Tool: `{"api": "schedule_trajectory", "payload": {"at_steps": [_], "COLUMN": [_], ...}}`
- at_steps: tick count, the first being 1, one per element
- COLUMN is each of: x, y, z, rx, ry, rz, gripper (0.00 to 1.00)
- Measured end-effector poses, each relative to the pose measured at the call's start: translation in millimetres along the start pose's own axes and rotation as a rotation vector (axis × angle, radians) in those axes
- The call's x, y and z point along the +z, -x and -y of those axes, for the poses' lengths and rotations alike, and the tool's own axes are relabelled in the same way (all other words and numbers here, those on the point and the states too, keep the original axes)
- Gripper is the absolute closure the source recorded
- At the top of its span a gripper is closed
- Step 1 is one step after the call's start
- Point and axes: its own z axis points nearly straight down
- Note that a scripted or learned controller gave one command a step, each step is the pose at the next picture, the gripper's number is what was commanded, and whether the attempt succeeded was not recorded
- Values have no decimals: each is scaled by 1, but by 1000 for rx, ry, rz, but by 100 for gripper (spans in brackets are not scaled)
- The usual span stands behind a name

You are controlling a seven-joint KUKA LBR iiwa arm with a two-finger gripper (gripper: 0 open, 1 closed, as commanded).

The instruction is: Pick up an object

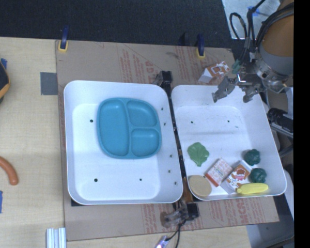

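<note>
A yellow corn toy point(252, 189) lies at the right bin's point(206, 122) near edge. The gripper point(235, 93) hovers over the far rim, fingers spread apart, holding nothing.

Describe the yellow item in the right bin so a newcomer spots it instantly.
Start at the right bin and go to its near right corner, where the toys cluster. The yellow corn cob lies flat along the front wall, below two dark green pieces; it is the only yellow, elongated thing there.
</note>
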Motion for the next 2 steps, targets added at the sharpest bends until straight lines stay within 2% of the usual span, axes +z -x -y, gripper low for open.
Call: {"api": "schedule_trajectory", "payload": {"at_steps": [1, 2], "x": [50, 97], "y": [77, 13], "z": [-23, -51], "rx": [2, -1], "ry": [0, -2], "rz": [3, 0], "gripper": [0, 0]}}
